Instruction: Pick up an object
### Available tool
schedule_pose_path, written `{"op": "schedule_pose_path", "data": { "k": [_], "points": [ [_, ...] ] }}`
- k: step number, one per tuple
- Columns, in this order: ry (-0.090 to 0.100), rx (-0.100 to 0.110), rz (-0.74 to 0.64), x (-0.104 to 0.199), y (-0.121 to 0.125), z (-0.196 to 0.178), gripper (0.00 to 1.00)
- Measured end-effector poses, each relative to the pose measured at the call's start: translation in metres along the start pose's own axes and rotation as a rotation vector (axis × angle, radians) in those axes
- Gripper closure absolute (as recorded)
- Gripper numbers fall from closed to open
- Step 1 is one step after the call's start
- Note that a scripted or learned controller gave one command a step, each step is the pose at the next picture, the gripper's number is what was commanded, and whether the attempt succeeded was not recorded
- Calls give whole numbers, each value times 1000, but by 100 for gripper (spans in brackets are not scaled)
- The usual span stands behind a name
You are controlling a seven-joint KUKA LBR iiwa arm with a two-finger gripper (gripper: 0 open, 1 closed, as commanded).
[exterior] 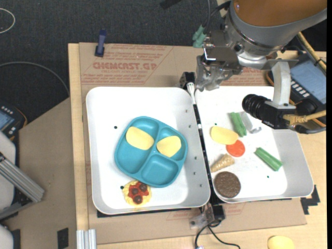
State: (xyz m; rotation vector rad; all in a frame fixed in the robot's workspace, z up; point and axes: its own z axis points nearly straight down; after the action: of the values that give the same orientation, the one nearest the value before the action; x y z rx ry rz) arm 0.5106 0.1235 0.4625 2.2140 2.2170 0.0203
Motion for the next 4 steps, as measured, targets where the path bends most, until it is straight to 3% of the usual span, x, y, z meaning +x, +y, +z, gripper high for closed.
{"op": "schedule_pose_path", "data": {
  "k": [1,2,3,4],
  "points": [
    [-3,22,-8,90,-1,50,100],
    [-2,14,-1,85,1,36,100],
    [-8,26,5,59,11,176,100],
    [5,-5,-2,74,6,0,100]
  ]
}}
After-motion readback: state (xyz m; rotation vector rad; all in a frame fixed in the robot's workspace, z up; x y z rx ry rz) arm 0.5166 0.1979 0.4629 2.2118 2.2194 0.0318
